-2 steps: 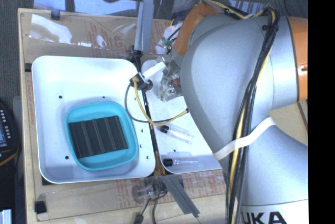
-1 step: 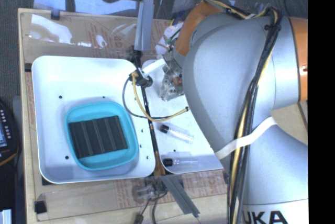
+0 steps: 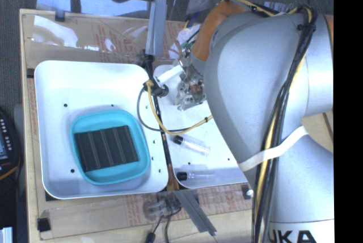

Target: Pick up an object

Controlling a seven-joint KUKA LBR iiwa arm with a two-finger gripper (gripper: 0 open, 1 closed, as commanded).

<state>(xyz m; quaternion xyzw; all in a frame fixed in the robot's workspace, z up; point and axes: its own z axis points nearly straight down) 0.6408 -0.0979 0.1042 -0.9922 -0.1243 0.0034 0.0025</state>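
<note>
A light-blue tray with a dark ribbed insert (image 3: 109, 146) lies in the left white bin (image 3: 51, 83), toward its near side. In the right bin (image 3: 218, 137), a clear tube with a black tip (image 3: 191, 144) rests near the divider, and a second clear tube (image 3: 198, 176) lies along the near rim. My gripper (image 3: 190, 91) reaches down into the far part of the right bin, above and behind the first tube. The broad grey arm (image 3: 255, 88) hides most of the right bin.
A yellow and black cable (image 3: 152, 114) loops from the wrist across the divider between the bins. A grey bracket (image 3: 156, 26) stands behind the bins, another (image 3: 193, 216) in front. The wooden bench edge (image 3: 25, 122) frames the left side.
</note>
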